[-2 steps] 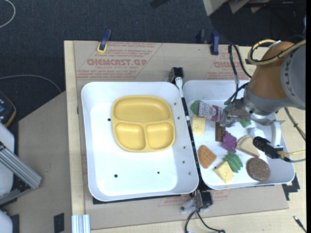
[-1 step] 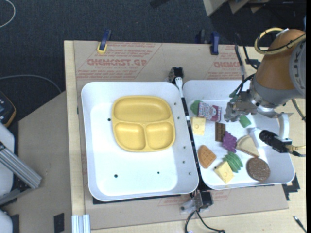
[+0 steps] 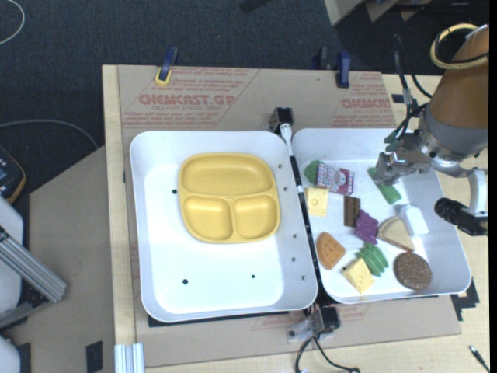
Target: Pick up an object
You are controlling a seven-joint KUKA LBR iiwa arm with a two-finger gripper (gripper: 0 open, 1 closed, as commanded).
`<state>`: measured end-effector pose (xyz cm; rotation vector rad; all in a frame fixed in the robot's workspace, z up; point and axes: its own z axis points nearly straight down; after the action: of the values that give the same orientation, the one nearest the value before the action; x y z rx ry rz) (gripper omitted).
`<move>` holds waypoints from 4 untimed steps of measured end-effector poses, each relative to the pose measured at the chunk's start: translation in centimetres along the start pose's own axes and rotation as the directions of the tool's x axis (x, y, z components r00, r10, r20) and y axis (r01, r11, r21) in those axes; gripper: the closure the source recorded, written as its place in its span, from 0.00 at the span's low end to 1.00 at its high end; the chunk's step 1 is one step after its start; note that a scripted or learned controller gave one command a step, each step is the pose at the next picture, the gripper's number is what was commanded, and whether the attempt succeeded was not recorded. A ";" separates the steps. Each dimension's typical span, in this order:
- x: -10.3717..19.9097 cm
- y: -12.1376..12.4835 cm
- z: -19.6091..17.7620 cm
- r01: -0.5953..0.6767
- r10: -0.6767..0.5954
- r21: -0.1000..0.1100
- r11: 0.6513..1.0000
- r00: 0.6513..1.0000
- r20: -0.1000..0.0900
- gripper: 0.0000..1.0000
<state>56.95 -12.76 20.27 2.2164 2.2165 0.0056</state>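
1. Over the far right part of the right bin (image 3: 458,243), the gripper (image 3: 390,179) hangs from the grey arm (image 3: 458,103) with its orange band; whether its fingers are wide or narrow cannot be told, and nothing can be seen held between them.
2. Directly beneath the gripper lies a green block (image 3: 389,192), tilted; whether the fingertips touch it cannot be told.
3. Toward the right bin's left wall sit a pink carton (image 3: 335,178) with a green leaf (image 3: 312,171) tucked at its left, and a yellow cheese cube (image 3: 317,202) just below them.
4. Near the bin's middle are a brown chocolate bar (image 3: 352,209) and a purple grape bunch (image 3: 366,226), touching or nearly so.
5. Toward the near edge lie an orange waffle piece (image 3: 330,250), a yellow cheese wedge (image 3: 359,275), a green vegetable (image 3: 373,259) and a round brown cookie (image 3: 411,270).
6. A tan bread slice (image 3: 397,234) and a white block (image 3: 413,220) rest beside each other toward the bin's right wall.
7. Centred toward the far half of the left bin (image 3: 155,231) sits a yellow divided plate (image 3: 229,195).
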 end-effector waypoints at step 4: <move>16.0 -2.7 -2.5 0.007 -0.007 0.005 1.000 1.000 -0.005 1.00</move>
<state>54.21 3.26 22.71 2.2136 2.2296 0.0049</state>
